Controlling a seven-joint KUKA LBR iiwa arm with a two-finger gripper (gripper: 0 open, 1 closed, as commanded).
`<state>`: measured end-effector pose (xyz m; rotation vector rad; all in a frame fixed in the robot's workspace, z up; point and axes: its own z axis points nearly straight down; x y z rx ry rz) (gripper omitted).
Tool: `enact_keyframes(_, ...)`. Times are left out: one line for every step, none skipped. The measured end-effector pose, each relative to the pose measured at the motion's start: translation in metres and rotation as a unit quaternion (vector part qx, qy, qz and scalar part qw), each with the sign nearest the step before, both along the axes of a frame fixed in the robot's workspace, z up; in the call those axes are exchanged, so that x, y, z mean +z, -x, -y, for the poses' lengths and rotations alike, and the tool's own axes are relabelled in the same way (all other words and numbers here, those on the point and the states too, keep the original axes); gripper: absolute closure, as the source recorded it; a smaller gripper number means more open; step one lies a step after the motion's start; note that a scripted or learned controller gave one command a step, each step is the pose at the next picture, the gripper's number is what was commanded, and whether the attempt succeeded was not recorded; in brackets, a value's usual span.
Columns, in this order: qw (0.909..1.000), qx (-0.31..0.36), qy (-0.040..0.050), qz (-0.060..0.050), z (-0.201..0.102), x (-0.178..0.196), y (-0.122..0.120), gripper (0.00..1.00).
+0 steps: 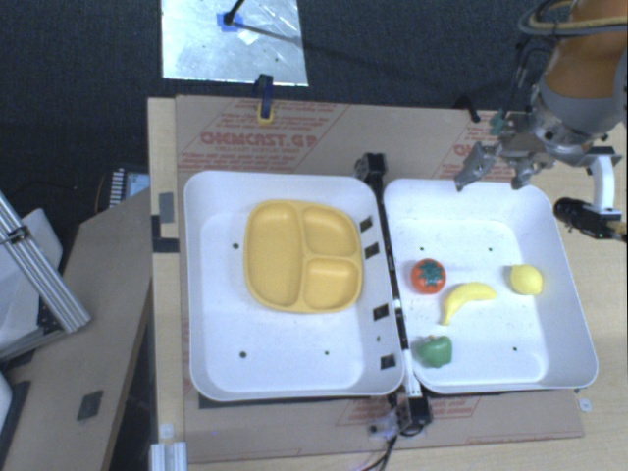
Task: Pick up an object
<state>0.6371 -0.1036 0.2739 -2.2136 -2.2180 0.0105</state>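
Note:
In the right bin (pixel 559 361) lie a red tomato (pixel 428 275), a yellow banana (pixel 465 298), a yellow lemon (pixel 526 280) and a green pepper (pixel 434 350). My gripper (pixel 498 170) hangs over the bin's far rim, above and behind the fruit, apart from all of it. Its two fingers (pixel 473 168) are spread open with nothing between them.
The left bin (pixel 211 351) holds a yellow sectioned plate (pixel 301 255). A black clip divider (pixel 383 263) runs between the bins. A shiny metal sheet (pixel 235 27) lies at the back; an aluminium rail (pixel 39 273) sits at the left edge.

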Motion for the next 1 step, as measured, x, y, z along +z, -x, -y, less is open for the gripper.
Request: enact_keyframes(1.0000, 0.001, 0.0005, 0.006, -0.0004, 0.0074, -0.0016, 0.00)
